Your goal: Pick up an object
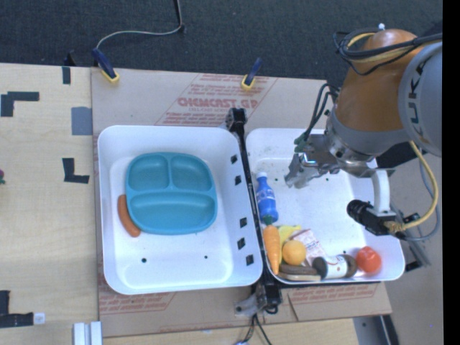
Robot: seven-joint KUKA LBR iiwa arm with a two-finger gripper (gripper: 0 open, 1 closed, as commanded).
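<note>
The things to pick from lie crowded along the left wall and near edge of the right white bin (374,282). A blue plastic bottle with a white cap (267,200) lies close along the left wall, cap toward the far side. Just nearer than it, an orange carrot (272,248) lies along the same wall, tip toward the near rim. Beside the carrot sit a yellow item (289,231), a small round orange fruit (294,252) and a crinkled pale wrapper (313,244), all touching or overlapping. Along the near rim lie a dark brown bottle-like object (325,268) and a red tomato-like ball (367,260) near the right corner.

The two-finger gripper (297,176) hangs over the far middle of this bin, right of the blue bottle and apart from it, with nothing between its fingers; whether they are spread or closed I cannot tell. Bare white floor lies under and nearer than it, up to the pile.

The left white bin (108,192) holds a blue sectioned plastic tray (171,192) with an orange sausage-shaped piece (128,217) against its left edge; the near half of that floor is open.
</note>
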